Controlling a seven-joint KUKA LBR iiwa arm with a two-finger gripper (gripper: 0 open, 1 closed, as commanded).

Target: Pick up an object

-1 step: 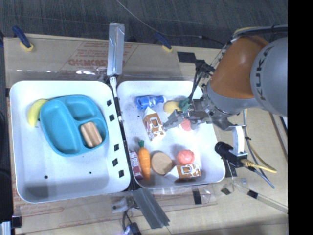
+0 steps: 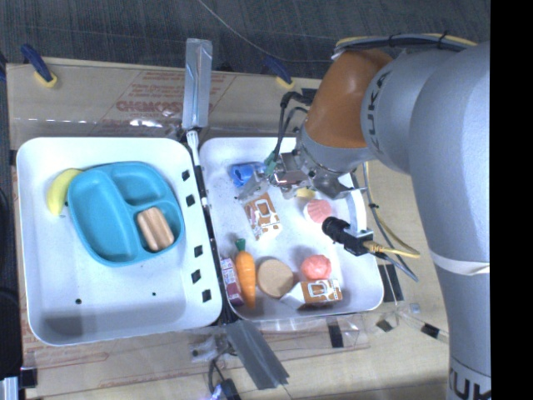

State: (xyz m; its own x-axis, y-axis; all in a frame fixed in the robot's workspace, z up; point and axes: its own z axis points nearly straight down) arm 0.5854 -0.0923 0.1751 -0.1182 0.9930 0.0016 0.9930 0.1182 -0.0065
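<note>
**Right bin, picking stock and gripper position**

Gripper [image 2: 283, 173]: low over the upper part of the right white bin [image 2: 366, 294]; whether it is released or clenched, cannot tell. Nearest items: small blue object [image 2: 243, 173] beside it, orange-and-white printed packet [image 2: 263, 215] just below. Also 1 orange toy carrot [image 2: 245, 275], 1 round tan bread slice [image 2: 275, 278], 1 pink ball [image 2: 316, 267]. Risk: the crowded items may be nudged aside, or 2 caught together, spoiling the grasp.
</note>
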